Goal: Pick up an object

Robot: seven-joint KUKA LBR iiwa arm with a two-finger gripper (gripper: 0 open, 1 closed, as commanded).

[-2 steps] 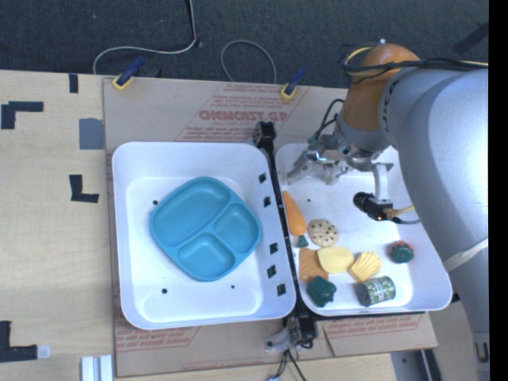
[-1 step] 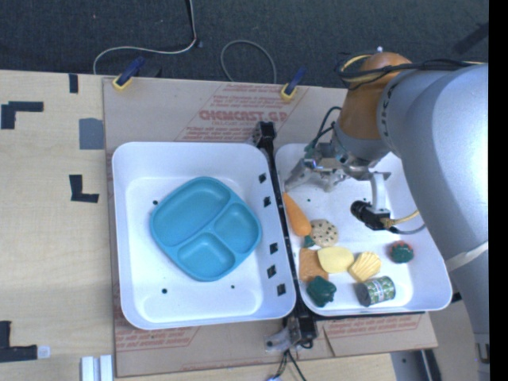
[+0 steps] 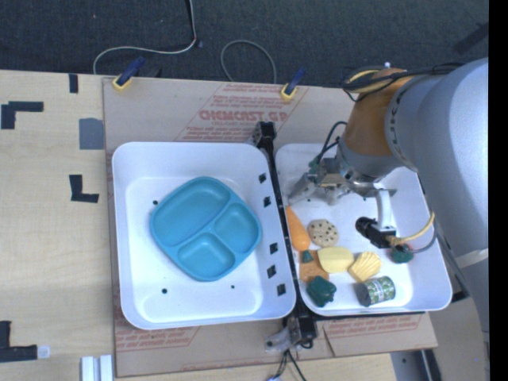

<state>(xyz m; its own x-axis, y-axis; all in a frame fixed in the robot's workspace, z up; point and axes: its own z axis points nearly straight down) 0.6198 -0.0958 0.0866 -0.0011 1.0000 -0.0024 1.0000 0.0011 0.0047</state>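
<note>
My gripper [image 3: 317,190] hangs over the back left part of the right bin [image 3: 429,292], open, with nothing between its fingers. Just in front of it lie an orange carrot [image 3: 296,228] along the bin's left wall and a round speckled cookie [image 3: 322,232]. Nearer the front sit a pale yellow block [image 3: 336,259], a ridged yellow piece [image 3: 365,266], a dark green toy [image 3: 321,291] and a small can with a green label [image 3: 375,290]. The arm covers the bin's back right corner.
The left bin [image 3: 127,213] holds a blue divided plate [image 3: 206,227]. A black divider [image 3: 274,205] runs between the two bins. Both stand on a cardboard sheet [image 3: 230,109] clamped at the back.
</note>
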